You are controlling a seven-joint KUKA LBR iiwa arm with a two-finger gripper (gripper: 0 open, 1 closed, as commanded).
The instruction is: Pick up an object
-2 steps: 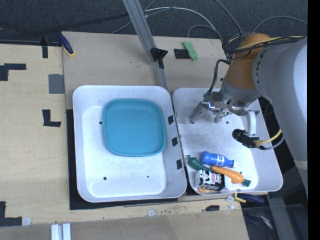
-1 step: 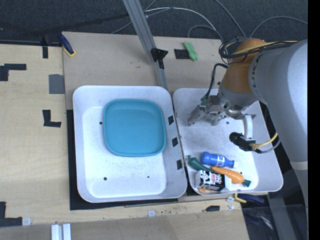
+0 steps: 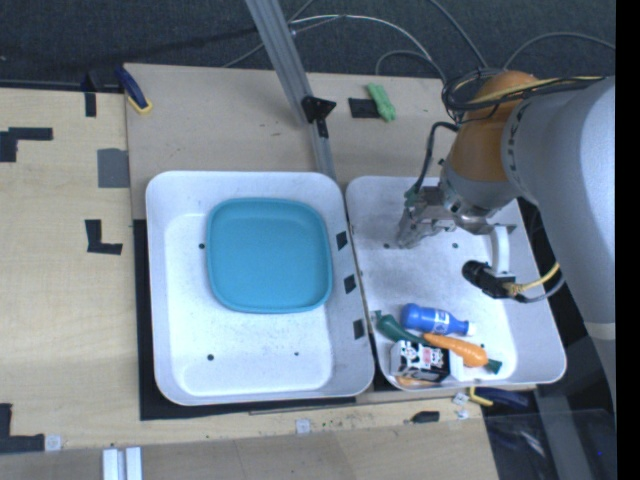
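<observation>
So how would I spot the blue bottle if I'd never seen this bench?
Find the right-hand white bin, the one the arm reaches into. At its near end lies a small heap of things; the blue bottle lies on its side at the top of that heap, just above the orange carrot. It is the only bright blue thing there.

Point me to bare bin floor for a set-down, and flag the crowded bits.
Left white bin: free strip below the square teal plate, toward the near rim. Right white bin: bare middle between the gripper and the blue bottle. Crowded: near edge, where bottle, orange carrot toy and small black-and-white item cluster.
</observation>
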